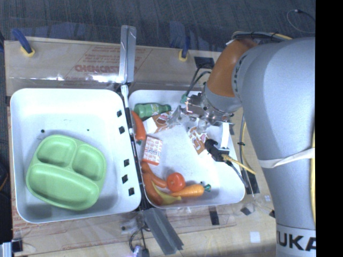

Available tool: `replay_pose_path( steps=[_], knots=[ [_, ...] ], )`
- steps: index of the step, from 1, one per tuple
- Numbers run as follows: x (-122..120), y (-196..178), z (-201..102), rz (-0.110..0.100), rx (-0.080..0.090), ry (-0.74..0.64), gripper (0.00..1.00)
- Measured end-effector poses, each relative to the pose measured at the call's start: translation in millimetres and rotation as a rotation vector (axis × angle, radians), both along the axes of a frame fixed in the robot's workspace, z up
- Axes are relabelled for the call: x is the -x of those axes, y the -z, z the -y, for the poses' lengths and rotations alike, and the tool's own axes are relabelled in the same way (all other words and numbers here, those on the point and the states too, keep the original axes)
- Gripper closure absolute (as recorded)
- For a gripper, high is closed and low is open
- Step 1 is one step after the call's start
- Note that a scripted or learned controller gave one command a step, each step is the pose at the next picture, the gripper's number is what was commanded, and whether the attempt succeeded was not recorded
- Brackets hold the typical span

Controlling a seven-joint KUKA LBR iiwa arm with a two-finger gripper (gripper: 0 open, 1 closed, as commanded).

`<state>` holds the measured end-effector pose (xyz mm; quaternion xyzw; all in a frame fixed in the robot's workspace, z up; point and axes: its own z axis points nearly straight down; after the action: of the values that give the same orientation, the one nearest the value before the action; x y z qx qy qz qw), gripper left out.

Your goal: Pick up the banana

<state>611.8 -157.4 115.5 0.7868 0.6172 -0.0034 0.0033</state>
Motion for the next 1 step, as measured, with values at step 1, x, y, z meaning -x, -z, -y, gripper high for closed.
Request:
replay_pose_path(
  steps=[1],
  knots=[
    [68.7,23.2,-18.2,-0.002,-0.011,-0.25,0.0]
  ],
)
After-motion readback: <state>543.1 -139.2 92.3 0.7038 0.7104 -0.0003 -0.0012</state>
